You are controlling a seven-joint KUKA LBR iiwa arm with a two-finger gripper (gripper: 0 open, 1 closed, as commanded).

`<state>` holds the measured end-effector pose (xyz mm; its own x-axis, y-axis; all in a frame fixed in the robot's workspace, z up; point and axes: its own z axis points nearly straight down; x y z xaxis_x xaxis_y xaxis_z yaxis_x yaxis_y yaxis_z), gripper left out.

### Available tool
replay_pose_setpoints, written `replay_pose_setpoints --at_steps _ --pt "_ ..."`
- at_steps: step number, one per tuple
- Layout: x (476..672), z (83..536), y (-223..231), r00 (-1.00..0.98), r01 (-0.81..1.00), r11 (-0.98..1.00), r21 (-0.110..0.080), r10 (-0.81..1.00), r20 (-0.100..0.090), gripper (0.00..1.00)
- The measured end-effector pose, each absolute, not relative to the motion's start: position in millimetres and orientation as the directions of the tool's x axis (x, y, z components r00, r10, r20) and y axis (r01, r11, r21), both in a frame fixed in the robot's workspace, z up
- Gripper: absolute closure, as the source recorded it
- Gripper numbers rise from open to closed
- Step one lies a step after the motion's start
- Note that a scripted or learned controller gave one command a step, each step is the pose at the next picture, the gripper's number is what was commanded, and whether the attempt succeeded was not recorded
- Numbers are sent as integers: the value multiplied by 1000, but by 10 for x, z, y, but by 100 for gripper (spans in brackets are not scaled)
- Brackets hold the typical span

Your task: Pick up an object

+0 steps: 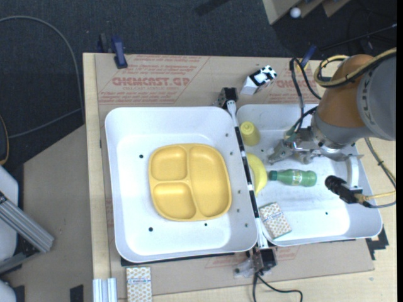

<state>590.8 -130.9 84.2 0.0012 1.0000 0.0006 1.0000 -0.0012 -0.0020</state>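
Observation:
In the right bin point(327, 225), a green bottle point(295, 178) lies on its side near the middle. A yellow rounded object point(257, 172) rests against the left wall, and a small yellow cup-like piece point(249, 133) stands in the far left corner. A patterned packet point(275, 219) lies at the front left. My gripper point(296, 151) hangs low over the bin just behind the green bottle, with nothing visibly in it. The grey arm with its orange band point(343, 102) comes in from the right.
The left bin point(126, 187) holds a yellow divided plate point(189, 181). A black-and-white tag point(261, 78) sits on the cardboard behind the bins, a blue clamp point(118, 50) at the far left corner. Another patterned packet point(138, 283) lies in front of the left bin.

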Motion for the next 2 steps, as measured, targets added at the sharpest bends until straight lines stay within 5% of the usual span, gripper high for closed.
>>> replay_pose_setpoints --at_steps 1,2 --pt "6573 1017 -1684 -1 1000 1 2 1000 -1 0" --pt "6665 846 -921 -2 1000 2 -2 1000 2 0"
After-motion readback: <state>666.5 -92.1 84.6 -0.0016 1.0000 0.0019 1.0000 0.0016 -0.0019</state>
